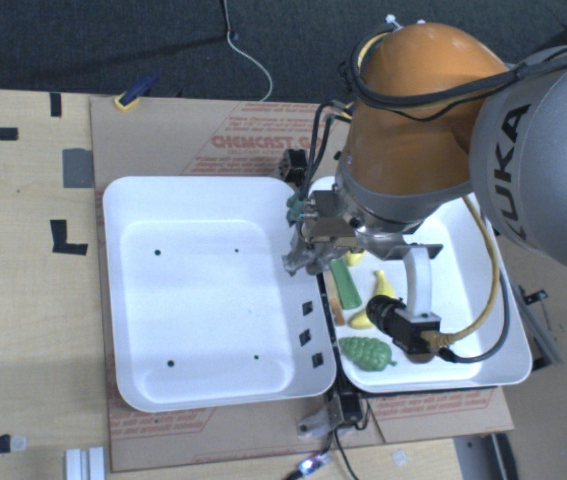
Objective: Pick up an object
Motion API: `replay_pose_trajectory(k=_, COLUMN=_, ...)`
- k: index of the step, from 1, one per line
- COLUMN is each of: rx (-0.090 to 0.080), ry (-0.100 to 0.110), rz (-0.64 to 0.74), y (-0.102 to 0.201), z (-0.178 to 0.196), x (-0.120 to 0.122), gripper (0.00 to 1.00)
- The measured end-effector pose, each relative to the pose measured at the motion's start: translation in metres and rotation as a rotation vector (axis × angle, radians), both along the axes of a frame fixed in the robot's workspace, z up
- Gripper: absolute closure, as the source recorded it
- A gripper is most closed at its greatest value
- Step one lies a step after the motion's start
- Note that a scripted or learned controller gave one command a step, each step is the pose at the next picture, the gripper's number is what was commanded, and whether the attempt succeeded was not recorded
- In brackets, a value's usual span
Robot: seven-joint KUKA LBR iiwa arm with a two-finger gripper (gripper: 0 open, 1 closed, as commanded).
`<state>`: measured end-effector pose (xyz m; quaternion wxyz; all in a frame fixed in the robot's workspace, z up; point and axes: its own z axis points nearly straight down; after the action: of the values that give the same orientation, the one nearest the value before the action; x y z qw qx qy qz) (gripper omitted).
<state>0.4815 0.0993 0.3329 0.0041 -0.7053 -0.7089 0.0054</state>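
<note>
The arm's orange band [418, 98] hides much of the right bin [483, 373]; within lie a bumpy green object [365, 352] and yellow banana [378, 293], the gripper [325, 243] state unclear.

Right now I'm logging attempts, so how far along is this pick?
Done: the arm has reached over the right bin, its wrist hanging low above the toys. In hand: nothing that I can see; the green block, yellow toy and green knobbly toy all lie on the bin floor. Left: gripping one and lifting it. The wrist hides the fingertips, so no grasp can be confirmed.
</note>
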Motion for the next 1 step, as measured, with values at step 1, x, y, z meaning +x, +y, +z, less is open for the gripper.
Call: replay_pose_trajectory(k=1, rx=0.001, ry=-0.031, rz=-0.012, y=-0.0859, z=0.1569, x=0.0029, gripper=1.00)
